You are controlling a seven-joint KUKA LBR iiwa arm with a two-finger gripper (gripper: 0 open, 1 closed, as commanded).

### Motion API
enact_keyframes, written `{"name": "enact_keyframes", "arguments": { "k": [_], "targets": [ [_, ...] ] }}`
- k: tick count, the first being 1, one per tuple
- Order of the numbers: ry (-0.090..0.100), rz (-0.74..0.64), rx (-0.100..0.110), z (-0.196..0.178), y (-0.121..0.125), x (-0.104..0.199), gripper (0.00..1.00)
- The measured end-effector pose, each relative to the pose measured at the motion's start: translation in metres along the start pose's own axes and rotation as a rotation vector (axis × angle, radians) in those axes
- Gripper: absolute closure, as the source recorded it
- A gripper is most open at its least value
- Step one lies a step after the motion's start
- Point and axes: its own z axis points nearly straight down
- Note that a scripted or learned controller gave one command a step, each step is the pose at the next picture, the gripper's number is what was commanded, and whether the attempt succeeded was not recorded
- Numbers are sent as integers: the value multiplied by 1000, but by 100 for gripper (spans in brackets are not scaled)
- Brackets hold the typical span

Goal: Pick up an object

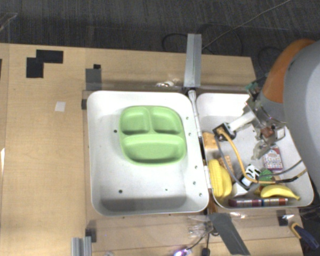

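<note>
Writing: none that I can read; a small red and white packet point(272, 159) in the right bin point(296, 159) carries print too small to make out.
Packet: flat, pale with a red patch, lying near the right bin's right wall, just under my claw.
My claw point(265, 137): over the middle of the right bin, reaching in from the right below my grey arm point(309, 105) and its orange band point(281, 73); whether it is apart or together I cannot tell.
Corn cob point(220, 177): yellow, knobbly, lying along the right bin's left wall near the front.
Banana point(279, 192): yellow, curved, at the right bin's front right corner.
Marker point(258, 201): dark and thin, flat along the right bin's front wall, just in front of the banana.
Black and white piece point(250, 174): small, between the corn cob and the banana, with a green scrap point(266, 175) beside it.
Orange cord point(236, 153): thin loop running from the bin's middle toward the front.
Brown block point(208, 141): at the left wall, behind the corn cob.
Left bin point(104, 159): white, shallow, side by side with the right bin.
Green plate point(151, 134): light green, three compartments, resting in the left bin toward its back, apart from the walls.
</note>
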Motion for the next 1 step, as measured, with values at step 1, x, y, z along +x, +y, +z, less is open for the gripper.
{"name": "enact_keyframes", "arguments": {
  "k": [1],
  "targets": [
    [0,-527,0,1,-23,-13,0]
  ]
}}
